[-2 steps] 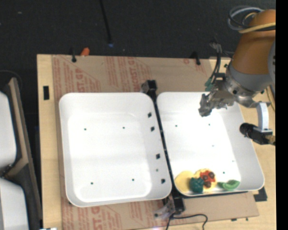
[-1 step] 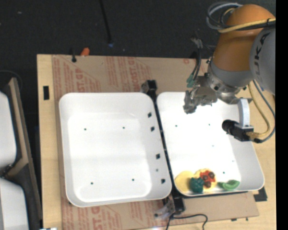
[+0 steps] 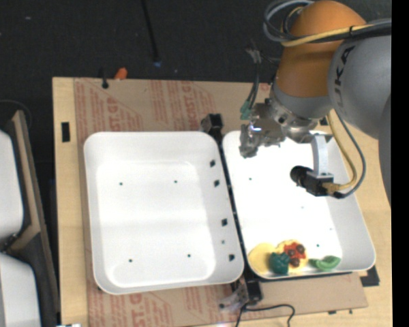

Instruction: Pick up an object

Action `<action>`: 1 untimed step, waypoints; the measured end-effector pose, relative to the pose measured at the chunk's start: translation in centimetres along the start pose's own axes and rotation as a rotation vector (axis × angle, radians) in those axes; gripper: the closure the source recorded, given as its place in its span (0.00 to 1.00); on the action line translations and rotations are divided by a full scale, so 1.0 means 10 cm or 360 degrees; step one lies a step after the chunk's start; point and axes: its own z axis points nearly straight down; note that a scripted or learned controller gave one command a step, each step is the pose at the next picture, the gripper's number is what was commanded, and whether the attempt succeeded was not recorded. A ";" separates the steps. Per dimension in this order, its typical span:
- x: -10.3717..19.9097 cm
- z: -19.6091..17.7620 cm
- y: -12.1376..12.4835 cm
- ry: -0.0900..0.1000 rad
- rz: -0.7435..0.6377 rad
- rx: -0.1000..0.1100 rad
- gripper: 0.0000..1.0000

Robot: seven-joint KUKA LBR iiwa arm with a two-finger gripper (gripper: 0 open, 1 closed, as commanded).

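A grey arm's gripper (image 3: 249, 146) hangs over the right bin (image 3: 341, 216) at its far left corner; I cannot tell its grasp. Small colourful objects (image 3: 293, 256) (yellow, red, green) crowd the near rim, well apart.

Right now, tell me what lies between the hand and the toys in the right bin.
Nothing visible. The hand is over the right bin's far left corner; the toys sit clustered at its near edge, with bare white floor between them.

arm (image 3: 341, 53): cut off at right edge | gripper (image 3: 251, 145): finger gap too small to tell | toys (image 3: 293, 256): jumbled, kinds unclear
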 end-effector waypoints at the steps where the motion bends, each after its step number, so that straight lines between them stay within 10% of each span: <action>1: 0.43 0.04 0.10 0.0000 0.0000 0.0000 1.00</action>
